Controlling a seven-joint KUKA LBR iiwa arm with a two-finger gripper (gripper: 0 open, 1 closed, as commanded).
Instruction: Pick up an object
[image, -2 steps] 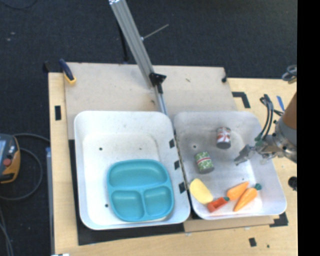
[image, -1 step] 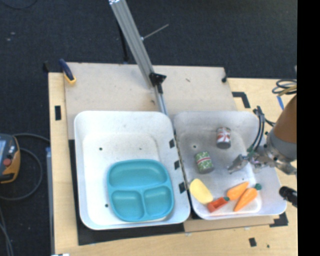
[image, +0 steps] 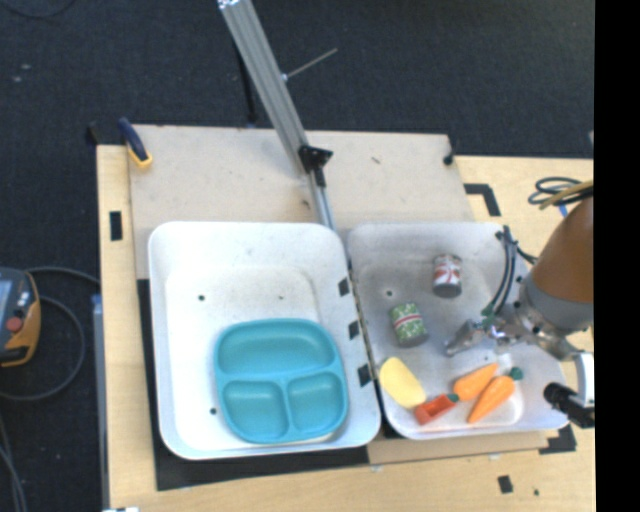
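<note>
The arm is reaching in over the right bin (image: 420, 245), its gripper (image: 462, 340) hanging low near that bin's right edge; the fingers are too blurred to judge, so whether they are parted or closed cannot be told, and nothing is showing between them. A grey and red can (image: 447, 275) is lying toward the right bin's far edge, and a green can (image: 407, 322) is sitting near its middle. Along the near edge, a yellow piece (image: 401, 382), a small red item (image: 434, 408) and two orange carrots (image: 482, 390) are lying close together. A blue divided tray (image: 281, 379) is resting in the left bin (image: 200, 260), toward its near edge.
</note>
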